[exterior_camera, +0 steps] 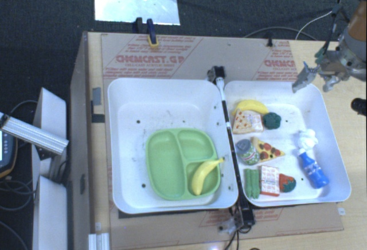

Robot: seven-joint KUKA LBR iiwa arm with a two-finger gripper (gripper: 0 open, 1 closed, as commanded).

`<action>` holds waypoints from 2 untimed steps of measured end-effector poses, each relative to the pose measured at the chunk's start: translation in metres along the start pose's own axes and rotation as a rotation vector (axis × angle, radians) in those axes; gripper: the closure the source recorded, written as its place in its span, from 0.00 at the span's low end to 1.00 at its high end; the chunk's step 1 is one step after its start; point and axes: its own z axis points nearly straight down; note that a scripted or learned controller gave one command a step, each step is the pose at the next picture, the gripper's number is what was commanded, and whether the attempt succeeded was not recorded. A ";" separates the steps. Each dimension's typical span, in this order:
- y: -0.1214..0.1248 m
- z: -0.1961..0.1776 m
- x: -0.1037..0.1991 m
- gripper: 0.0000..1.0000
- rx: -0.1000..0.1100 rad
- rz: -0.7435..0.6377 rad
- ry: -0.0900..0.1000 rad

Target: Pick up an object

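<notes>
Two white bins sit side by side on the bench. The left bin (132, 128) holds a green plate (172, 165) with a banana (203, 174) on it. The right bin (330, 140) holds toy food: another banana (251, 106), pizza slices (268, 151), a blue bottle (312, 167). The gripper (316, 78) hangs above the right bin's far corner with its fingers spread apart and nothing between them
</notes>
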 end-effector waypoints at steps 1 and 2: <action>-0.041 0.106 0.048 0.00 0.004 -0.001 0.002; -0.005 0.160 0.041 0.00 -0.005 -0.002 0.000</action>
